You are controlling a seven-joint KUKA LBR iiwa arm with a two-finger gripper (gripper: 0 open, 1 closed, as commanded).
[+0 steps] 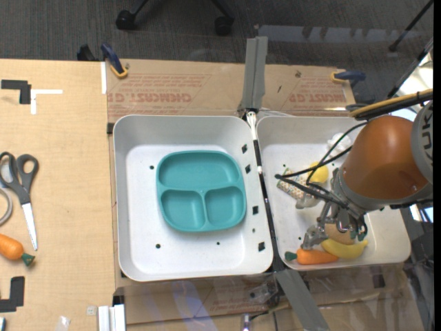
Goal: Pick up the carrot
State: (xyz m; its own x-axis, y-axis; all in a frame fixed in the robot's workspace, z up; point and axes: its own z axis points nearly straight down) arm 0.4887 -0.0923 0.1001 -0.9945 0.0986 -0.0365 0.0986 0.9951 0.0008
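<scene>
The carrot [311, 257], orange with a green stub, lies against the front wall of the right bin [393, 254], in its front left part. A yellow banana [346, 249] rests just to its right. My gripper [325, 232] hangs low under the orange wrist band [382, 161], directly above and behind the carrot, close to both the carrot and the banana. The carrot rests on the bin floor and nothing lifts it. The wrist hides much of the bin's middle.
A teal divided plate [202, 190] sits in the left bin [131, 205]. A yellow item [318, 174] and a pale speckled piece [292, 192] lie behind the gripper. On the bench at left are scissors [22, 185] and a second orange carrot-like toy [10, 247].
</scene>
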